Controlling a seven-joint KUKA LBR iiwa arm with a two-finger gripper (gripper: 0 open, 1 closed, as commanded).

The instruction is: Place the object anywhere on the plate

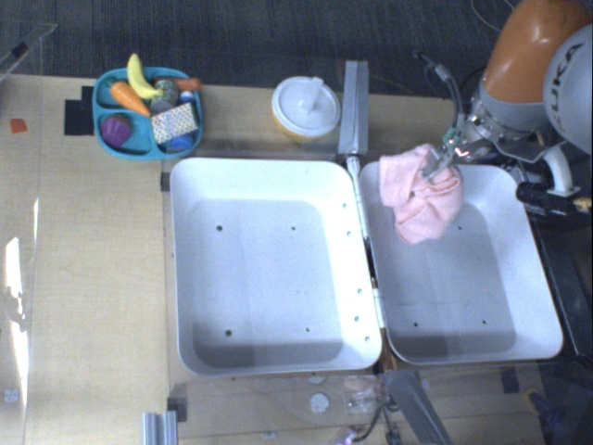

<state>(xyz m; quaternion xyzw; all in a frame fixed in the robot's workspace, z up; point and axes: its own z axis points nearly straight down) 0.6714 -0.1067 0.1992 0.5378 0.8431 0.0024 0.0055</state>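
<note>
Gripper (pixel 443 158): fingers closed down on the pink cloth (pixel 422 196), pinching its upper right fold; fabric bunches up between the tips. The rest of the cloth hangs and drapes toward 7 o'clock from the pinch, crumpled, over the top left part of the right bin (pixel 482 332). Whether its lower edge touches the bin floor, cannot tell.

Arm (pixel 533 54): grey wrist with orange band above, entering from 2 o'clock of the gripper, at the frame's upper right.

Right bin: white, shallow, cloth at its 11 o'clock corner. Left bin (pixel 269 276) sits just beside it at 9 o'clock, the two rims touching along a shared seam.

Blue plate (pixel 139 146): sectioned, on the wooden bench well apart from the cloth, toward 10 o'clock past the left bin's far corner. On it: a toy banana (pixel 140 78), a toy carrot (pixel 128 97), a purple piece (pixel 116 129), a patterned sponge-like block (pixel 175 122).

White lidded bowl (pixel 306 108) with yellow base: on the bench at 12 o'clock of the left bin, between plate and gripper.
</note>
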